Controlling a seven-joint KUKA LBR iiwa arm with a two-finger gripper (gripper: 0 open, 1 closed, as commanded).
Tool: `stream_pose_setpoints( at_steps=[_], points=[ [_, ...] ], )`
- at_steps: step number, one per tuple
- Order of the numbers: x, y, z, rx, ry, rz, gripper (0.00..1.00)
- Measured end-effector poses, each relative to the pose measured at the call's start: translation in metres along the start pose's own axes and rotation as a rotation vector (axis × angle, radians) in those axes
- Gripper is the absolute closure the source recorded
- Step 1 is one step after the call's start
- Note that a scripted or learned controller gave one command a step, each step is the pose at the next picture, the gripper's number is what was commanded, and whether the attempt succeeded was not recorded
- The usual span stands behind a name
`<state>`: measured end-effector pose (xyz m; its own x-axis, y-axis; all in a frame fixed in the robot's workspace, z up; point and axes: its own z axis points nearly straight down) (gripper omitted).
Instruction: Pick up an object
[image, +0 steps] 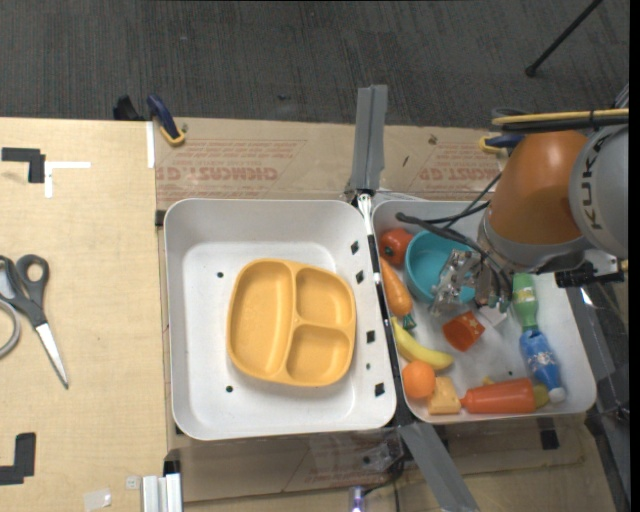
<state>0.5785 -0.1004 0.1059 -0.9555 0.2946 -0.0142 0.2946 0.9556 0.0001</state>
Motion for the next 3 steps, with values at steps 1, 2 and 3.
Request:
stream_pose_setpoints(
  at_steps=[1, 2, 3],
  points=[
    [0.079, -0.027, 0.005, -0.004, -0.004, 0.206, 1.0],
    [0.083, -0.028, 0.012, 0.0, 0.011, 0.206, 0.0],
    [0.019, -0.019, 0.013, 0.0, 0.012, 0.173, 0.0]
  ],
)
